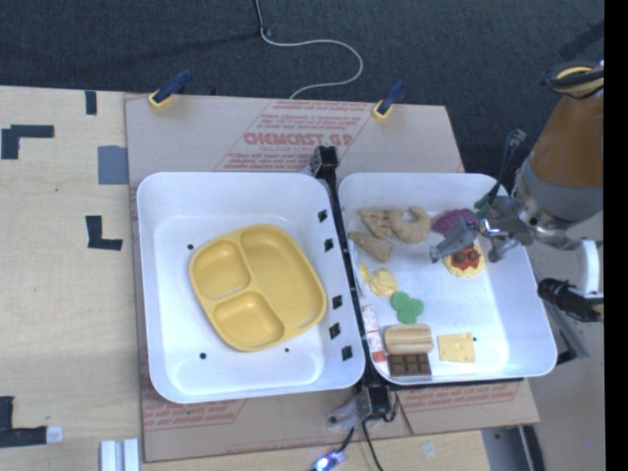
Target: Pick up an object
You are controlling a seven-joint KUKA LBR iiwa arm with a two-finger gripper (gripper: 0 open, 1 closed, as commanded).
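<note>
I see the pincer [469, 243] low in the right white bin [510, 346] | grip unreadable, cannot tell | small round red-and-yellow toy [465, 262] just beneath | risk: neighbouring purple toy [453, 222] crowds, could deflect my grasp.

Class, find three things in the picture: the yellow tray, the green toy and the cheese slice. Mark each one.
yellow tray [257, 285]: camera view, on the ridge where its three compartments meet.
green toy [407, 308]: camera view, on its middle.
cheese slice [455, 347]: camera view, on the centre of its flat top.
</note>
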